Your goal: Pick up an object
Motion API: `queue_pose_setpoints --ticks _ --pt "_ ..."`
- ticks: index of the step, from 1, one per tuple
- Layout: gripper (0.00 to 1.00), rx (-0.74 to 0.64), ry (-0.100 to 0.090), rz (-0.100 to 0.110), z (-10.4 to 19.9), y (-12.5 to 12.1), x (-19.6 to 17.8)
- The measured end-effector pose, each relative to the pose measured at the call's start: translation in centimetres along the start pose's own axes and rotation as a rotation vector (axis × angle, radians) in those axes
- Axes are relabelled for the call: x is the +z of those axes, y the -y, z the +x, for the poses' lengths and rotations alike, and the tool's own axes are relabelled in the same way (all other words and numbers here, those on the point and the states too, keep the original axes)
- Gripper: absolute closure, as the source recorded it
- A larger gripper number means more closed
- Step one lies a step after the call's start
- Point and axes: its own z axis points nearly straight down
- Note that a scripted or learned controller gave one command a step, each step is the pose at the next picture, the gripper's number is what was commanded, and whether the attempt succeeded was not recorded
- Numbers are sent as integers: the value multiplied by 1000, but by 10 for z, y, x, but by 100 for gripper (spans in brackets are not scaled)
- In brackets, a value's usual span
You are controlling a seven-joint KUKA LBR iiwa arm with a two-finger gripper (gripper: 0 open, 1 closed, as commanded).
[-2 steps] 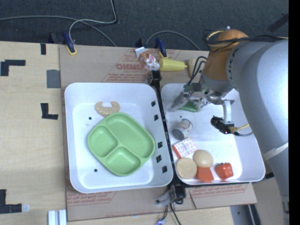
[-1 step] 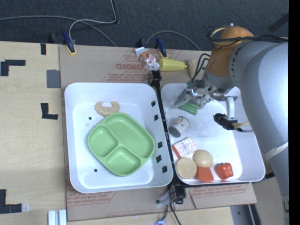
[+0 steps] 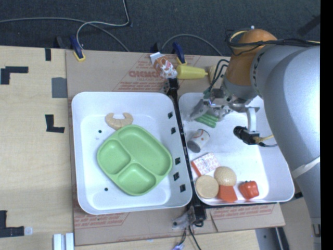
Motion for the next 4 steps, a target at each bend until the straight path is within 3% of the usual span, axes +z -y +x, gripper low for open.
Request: queue_pose_setpoints --ticks 4 --pt "0 0 0 0 -7 0 0"
